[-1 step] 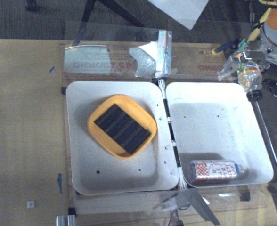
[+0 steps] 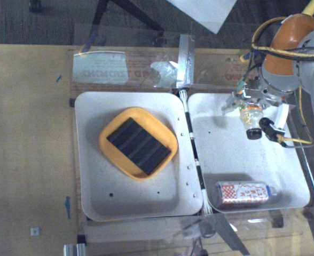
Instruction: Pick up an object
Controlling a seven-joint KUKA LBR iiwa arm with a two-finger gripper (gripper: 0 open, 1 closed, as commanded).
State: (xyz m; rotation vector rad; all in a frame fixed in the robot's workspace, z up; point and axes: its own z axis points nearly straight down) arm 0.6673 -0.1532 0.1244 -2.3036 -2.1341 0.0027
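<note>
- Your gripper [image 2: 249, 112] is hovering over the far end of the right bin [image 2: 226, 153]; I cannot tell whether it is released or clenched.
- The tube [image 2: 246, 192] is lying at the near wall of that bin, well apart from the gripper, its long axis running left to right.
- The yellow tray [image 2: 138, 143] is sitting farther off, in the left bin [image 2: 93, 185].
</note>
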